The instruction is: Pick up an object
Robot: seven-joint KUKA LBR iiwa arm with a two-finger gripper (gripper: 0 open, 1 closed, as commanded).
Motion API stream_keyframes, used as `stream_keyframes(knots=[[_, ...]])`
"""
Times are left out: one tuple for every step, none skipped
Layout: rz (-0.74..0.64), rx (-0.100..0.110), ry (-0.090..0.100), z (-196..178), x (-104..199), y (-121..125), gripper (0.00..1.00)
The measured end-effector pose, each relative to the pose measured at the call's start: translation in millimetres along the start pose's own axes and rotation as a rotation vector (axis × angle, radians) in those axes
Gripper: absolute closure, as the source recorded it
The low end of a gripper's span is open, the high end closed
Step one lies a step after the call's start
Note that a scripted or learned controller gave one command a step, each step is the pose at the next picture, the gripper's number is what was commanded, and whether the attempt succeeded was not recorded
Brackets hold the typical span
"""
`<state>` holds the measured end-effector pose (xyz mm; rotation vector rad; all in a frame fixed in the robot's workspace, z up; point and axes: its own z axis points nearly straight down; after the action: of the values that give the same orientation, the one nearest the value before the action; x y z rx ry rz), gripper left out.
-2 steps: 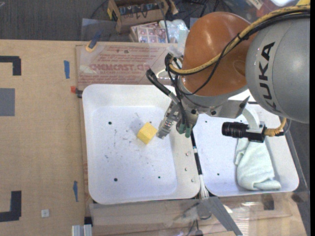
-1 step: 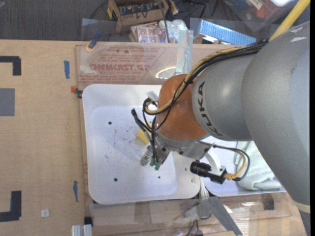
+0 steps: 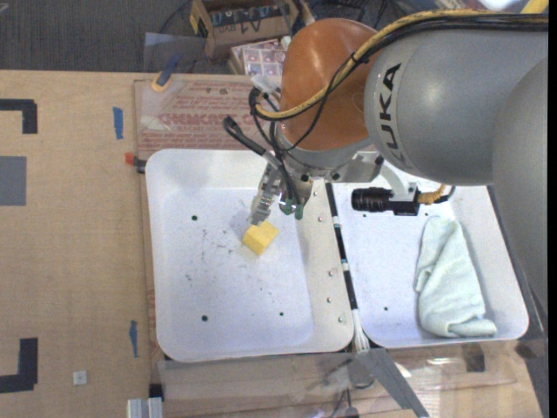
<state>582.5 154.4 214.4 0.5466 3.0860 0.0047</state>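
One yellow block [image 3: 259, 238] beneath claw [image 3: 264, 205]

The left bin [image 3: 218, 320] offers open floor to the left of and below the yellow block [image 3: 259, 238], which lies near the bin's middle. The gripper [image 3: 264, 205] hangs just above the block and bars approach from the upper right. The raised divider [image 3: 335, 251] between the bins closes off the block's right side. In the right bin [image 3: 383, 277], a folded white cloth [image 3: 448, 277] occupies the right half; its left half is open floor
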Motion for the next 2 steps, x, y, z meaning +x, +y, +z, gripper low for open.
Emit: stream_keyframes(knots=[[-0.57, -0.004, -0.006, 121.6, 62.9, -14.8, 1.0], [-0.353, -0.002, 0.001, 69.7, 59.0, -19.5, 1.0]])
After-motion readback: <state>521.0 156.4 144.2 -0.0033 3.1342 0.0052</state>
